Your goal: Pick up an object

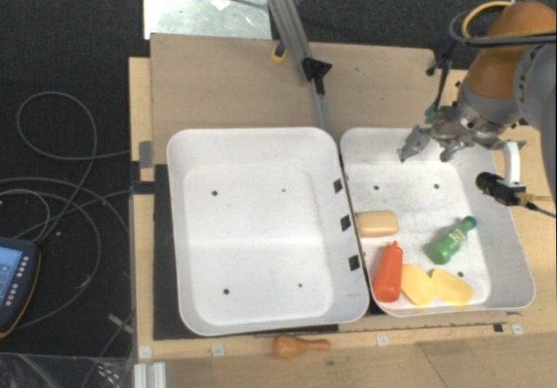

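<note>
The grey arm with its orange band is seen at the upper right of the frame, and the claw (431,146) is held over the far end of the right bin (513,286). Its two fingers are spread apart, and nothing is gripped between them.

The objects are gathered toward the near end of the right bin, lower right of the frame. A tan block (377,223) is placed close to the bin's left wall. Just below it a red bottle (388,271) is laid lengthwise. Beside the red bottle, two yellow pieces (435,286) are found touching one another. A green bottle (451,241) is tilted above them, apart from the block.

The left bin (187,291) is set beside the right one. A small brown object (296,344) is seen on the tabletop (374,73) in front of the bins.
</note>
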You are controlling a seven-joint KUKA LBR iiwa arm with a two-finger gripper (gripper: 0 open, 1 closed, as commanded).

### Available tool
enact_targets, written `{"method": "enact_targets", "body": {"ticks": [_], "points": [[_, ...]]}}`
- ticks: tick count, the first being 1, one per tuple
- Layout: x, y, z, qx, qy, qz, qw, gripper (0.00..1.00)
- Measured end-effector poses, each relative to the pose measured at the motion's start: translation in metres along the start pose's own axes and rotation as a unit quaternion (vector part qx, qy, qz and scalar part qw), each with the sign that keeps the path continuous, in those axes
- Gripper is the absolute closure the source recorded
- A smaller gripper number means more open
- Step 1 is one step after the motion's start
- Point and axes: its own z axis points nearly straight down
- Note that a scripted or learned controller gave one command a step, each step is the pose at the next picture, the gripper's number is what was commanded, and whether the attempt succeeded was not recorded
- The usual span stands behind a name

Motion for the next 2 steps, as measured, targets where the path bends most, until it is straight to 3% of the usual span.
{"method": "enact_targets", "body": {"ticks": [1, 2], "points": [[0.0, 0.002, -0.014, -0.004, -0.001, -0.002, 1.0, 1.0], [0.008, 0.01, -0.073, -0.006, -0.001, -0.001, 1.0, 1.0]]}}
